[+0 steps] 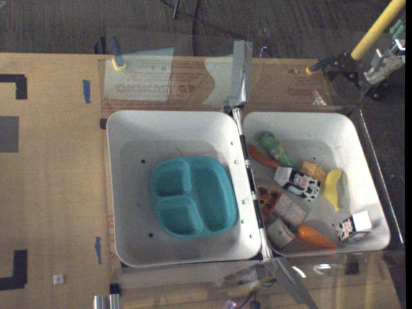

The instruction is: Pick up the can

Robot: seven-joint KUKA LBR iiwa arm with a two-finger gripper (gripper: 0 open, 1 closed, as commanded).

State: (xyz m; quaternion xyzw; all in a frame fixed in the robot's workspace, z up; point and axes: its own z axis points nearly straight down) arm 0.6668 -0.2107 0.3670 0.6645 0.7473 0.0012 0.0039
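The can looks like a small grey cylinder lying on its side at the front left corner of the right bin, next to an orange carrot. My gripper hangs at the top right, outside and behind the right bin, far from the can. Nothing shows between its fingers.
The right bin also holds a green bottle, a second carrot, a cow-patterned carton, a banana, a small carton and a pinkish box. A teal divided plate lies in the left bin.
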